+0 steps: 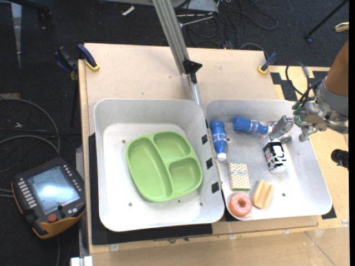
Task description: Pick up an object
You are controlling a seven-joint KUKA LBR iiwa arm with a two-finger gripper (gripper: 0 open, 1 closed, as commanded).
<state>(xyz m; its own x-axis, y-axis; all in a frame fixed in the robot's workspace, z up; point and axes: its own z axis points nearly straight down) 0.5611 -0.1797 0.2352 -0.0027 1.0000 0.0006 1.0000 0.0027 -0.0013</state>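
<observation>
Right bin (310, 165), right of frame: 2 blue bottles (219, 137), a black-and-white can (275, 155), a patterned box (239, 175), a donut (240, 204) and a bun (263, 194) are laid loose for picking. Left bin (111, 148): 1 green divided tray (164, 165). The gripper (288, 127) is poised above the can at upper right, likely for descent; whether its fingers are parted cannot be told.
</observation>
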